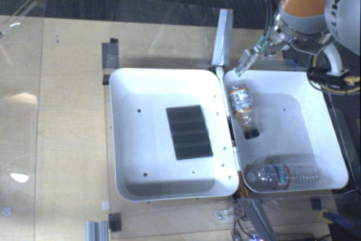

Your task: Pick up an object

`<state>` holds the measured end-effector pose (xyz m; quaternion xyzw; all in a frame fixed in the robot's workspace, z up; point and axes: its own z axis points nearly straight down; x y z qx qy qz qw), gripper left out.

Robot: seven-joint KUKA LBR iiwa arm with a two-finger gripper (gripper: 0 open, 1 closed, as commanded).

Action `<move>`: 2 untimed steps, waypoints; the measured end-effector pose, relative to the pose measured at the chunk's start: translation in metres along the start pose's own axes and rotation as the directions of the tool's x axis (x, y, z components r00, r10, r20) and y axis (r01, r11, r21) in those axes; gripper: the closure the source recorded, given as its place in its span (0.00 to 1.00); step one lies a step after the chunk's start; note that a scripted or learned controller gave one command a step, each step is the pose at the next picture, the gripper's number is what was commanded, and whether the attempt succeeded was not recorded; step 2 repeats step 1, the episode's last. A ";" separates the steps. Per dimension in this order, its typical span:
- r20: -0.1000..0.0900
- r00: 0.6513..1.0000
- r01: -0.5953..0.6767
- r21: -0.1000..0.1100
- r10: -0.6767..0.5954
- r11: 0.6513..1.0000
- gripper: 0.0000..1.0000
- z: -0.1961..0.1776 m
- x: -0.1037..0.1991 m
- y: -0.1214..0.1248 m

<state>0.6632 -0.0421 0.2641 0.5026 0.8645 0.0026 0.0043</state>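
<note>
The small bottle lies on its side in the right bin, hard against that bin's left wall, with its dark cap toward six o'clock and its clear base toward twelve. It is the nearest thing to pick, so treat it as your target. The claw hangs just off the bottle's twelve o'clock end, over the bin's upper left corner, its thin fingers slanting down toward seven o'clock; nothing sits between them, and you cannot tell from this angle how wide they stand. To do this step well, bring the claw toward six o'clock until it is over the labelled middle of the bottle, turn the wrist so the fingers span the bottle's short width, and leave room for the finger on the wall side, since the bottle seems to touch the wall there. A grip near the cap would likely slip. At five o'clock from the small bottle, well apart along the bin's near edge, lies a large clear bottle. Across the wall, at nine o'clock, the left bin holds a flat black ridged block.
</note>
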 end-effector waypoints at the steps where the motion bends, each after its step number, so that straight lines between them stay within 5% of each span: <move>1: -0.001 0.966 -0.260 0.004 0.260 0.966 1.00 0.061 0.001 0.007; 2: -0.001 0.966 -0.260 0.004 0.260 0.966 1.00 0.061 0.001 0.007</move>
